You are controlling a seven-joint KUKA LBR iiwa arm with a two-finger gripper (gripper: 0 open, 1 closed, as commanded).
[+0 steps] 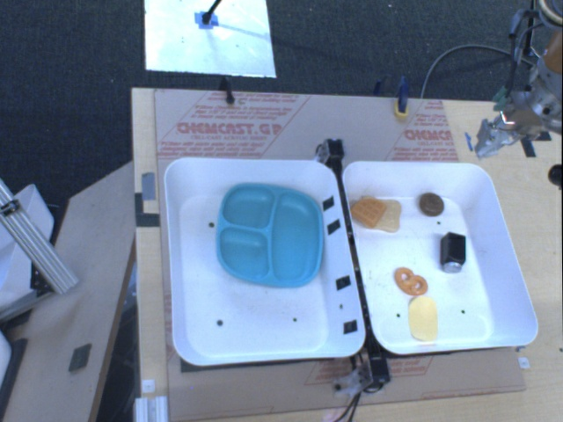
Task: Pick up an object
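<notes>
Overhead view of the bench. Two shallow white bins lie side by side: the left bin [189, 323] holds a blue divided plate [269, 235], centred slightly toward its upper half. The right bin [506, 262] holds five small objects: a waffle-like toast piece [376, 213] at its upper left, a round brown disc [431, 204] to the right of it, a black block [452, 251] below the disc, an orange pretzel-shaped piece [410, 281] lower centre, and a pale yellow oval piece [423, 318] just below that. The gripper [494, 137] hangs at the upper right of the frame, above and outside the right bin's far corner, well apart from every object; whether the claw is open or closed cannot be told from this view, as it appears small and blurred.
</notes>
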